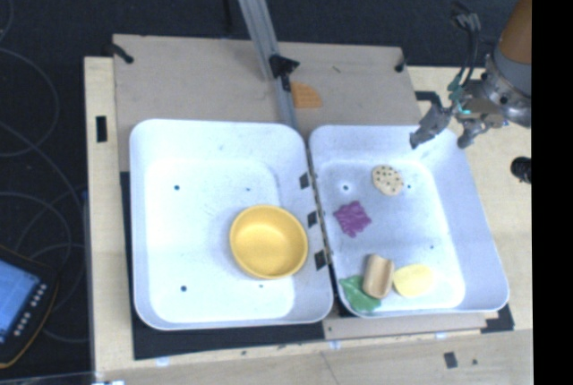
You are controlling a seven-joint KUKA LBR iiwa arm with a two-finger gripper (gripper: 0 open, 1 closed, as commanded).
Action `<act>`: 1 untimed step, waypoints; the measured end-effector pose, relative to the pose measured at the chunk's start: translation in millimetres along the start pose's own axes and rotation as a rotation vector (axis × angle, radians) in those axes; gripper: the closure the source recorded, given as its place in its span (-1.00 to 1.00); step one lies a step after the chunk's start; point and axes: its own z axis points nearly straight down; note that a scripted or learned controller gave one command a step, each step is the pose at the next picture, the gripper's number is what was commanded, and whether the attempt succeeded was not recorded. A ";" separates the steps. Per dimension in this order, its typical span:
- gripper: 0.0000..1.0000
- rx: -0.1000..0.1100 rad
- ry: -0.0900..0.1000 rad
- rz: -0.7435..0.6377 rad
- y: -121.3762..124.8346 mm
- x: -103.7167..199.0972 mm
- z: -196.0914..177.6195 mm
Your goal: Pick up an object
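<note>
My gripper [445, 133] hangs over the far right corner of the right bin [479, 222], its two fingers spread open with nothing between them. In that bin lie a round spotted cookie [387, 179], a purple piece [352, 218], a tan cylinder [377, 275], a yellow lump [414, 280] and a green piece [355, 294] at the front edge. The cookie is the nearest to the gripper, below and to its left. A yellow bowl [268, 241] sits in the left bin [170, 195].
A grey metal rail [255, 16] runs down from the top toward the gap between the bins. A small orange tag [305, 96] lies on the board behind the bins. Cables and a tablet [18, 295] lie off the bench at the left.
</note>
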 end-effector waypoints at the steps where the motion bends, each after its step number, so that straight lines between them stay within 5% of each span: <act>1: -1.00 0.000 -0.001 0.000 0.0 -0.1 0.0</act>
